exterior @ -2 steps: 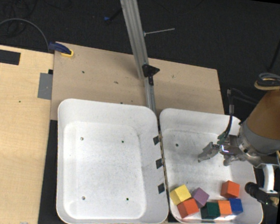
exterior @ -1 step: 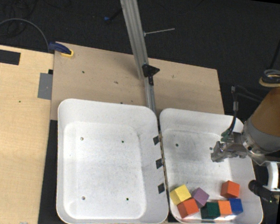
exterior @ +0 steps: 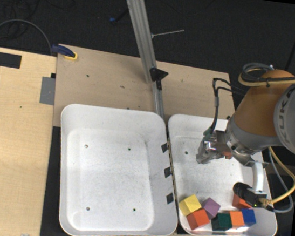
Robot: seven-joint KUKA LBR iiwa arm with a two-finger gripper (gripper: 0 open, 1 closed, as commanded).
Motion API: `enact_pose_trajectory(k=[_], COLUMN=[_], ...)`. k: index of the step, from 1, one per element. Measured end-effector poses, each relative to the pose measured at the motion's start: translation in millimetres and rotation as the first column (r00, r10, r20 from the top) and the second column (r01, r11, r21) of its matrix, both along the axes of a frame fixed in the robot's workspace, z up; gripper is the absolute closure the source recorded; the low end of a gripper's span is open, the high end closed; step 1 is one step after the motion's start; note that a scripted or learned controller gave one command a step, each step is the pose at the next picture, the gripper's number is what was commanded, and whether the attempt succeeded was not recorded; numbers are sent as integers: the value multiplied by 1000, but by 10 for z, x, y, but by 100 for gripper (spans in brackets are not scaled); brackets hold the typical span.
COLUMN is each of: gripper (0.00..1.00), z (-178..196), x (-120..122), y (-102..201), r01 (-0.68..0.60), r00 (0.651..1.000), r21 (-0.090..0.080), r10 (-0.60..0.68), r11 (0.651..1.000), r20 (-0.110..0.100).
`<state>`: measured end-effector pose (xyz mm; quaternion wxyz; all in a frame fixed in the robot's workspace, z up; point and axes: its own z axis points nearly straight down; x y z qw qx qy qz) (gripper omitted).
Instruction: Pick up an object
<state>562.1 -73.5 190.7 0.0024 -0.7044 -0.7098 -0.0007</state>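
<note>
We see the left bin point(exterior: 110, 172) at nine o'clock of the right bin point(exterior: 190, 127). Over the right bin hangs the gripper point(exterior: 206, 153); we cannot tell its state. Toward five o'clock cluster the yellow point(exterior: 190, 203), red point(exterior: 197, 219), purple point(exterior: 211, 206), green point(exterior: 222, 222), orange point(exterior: 237, 218) and blue point(exterior: 249, 216) blocks.

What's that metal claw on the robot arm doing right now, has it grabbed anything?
Gripper: over the right white bin, apart from the coloured blocks at the near edge; open or shut cannot be told.
</note>
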Motion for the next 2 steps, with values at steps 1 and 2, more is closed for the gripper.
enact_pose_trajectory(k=[1,2], gripper=[100,100], z=[-10,16], x=[-546,-340], y=[420,951], r01=[5,3], r00=[1000,1000], r21=[-1,-3], r10=[-5,-3], r11=[1000,1000], r20=[-6,0])
